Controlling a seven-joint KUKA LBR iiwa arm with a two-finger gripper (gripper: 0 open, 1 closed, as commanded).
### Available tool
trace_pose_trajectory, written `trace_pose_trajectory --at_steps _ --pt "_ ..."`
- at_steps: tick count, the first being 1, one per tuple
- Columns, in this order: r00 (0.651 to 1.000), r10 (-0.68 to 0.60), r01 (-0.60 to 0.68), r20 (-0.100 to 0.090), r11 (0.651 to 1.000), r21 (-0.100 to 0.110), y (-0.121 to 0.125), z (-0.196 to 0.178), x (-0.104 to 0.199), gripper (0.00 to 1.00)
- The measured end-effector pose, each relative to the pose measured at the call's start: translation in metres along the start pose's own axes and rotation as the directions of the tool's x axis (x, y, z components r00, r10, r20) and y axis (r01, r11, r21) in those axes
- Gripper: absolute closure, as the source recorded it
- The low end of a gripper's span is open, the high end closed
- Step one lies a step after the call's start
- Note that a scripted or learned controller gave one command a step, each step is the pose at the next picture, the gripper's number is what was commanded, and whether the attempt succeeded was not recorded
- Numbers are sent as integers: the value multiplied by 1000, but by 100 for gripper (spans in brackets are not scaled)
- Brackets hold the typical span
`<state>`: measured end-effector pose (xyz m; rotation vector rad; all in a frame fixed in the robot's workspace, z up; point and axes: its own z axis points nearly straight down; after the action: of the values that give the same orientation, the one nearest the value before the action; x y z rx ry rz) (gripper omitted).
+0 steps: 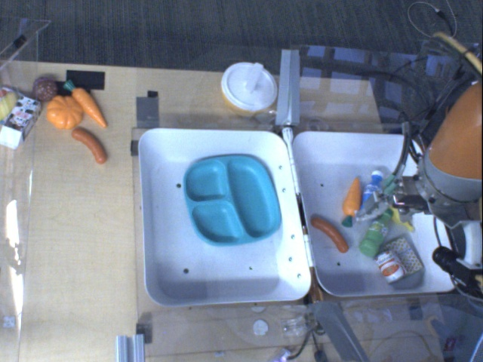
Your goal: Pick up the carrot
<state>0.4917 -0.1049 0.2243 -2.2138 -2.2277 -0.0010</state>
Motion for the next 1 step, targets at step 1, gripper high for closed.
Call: trace_pose_trajectory --at_steps 1 --pt "997 -76 76 1 997 -1 71 73 23 0"
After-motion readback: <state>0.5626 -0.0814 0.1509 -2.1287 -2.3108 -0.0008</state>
